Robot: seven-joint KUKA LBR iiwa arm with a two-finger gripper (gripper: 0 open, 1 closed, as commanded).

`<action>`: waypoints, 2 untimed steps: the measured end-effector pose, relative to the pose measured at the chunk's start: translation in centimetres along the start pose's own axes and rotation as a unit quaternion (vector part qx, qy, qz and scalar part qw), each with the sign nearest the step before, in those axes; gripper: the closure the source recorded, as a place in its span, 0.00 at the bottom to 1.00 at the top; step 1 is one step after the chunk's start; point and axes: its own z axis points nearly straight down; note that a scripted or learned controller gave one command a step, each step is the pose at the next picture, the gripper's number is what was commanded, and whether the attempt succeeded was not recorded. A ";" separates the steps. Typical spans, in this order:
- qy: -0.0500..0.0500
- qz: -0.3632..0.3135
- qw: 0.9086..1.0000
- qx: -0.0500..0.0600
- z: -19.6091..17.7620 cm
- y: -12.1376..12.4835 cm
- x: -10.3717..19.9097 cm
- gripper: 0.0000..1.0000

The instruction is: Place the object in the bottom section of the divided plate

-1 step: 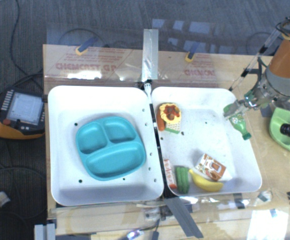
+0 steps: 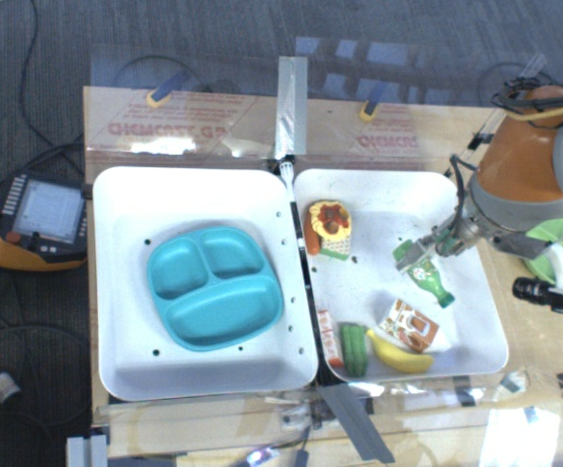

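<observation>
The blue divided plate [image 2: 215,285] lies in the left bin [image 2: 125,202], its large section toward the near side and two small sections toward the far side, all bare. My gripper [image 2: 415,254] hangs low over the right bin [image 2: 388,202], reaching in from the right. Its tip sits just above and left of a small green bottle [image 2: 435,282] that lies on the bin floor. I cannot make out anything held at the tip.
In the right bin lie a red-and-yellow toy food [image 2: 329,228] at the far left, a snack packet [image 2: 410,325], a banana [image 2: 400,354], a green cucumber [image 2: 355,349] and a small red item [image 2: 323,325] by the divider.
</observation>
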 end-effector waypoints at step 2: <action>-0.001 -0.013 1.000 0.000 -0.9 11.1 12.3 1.00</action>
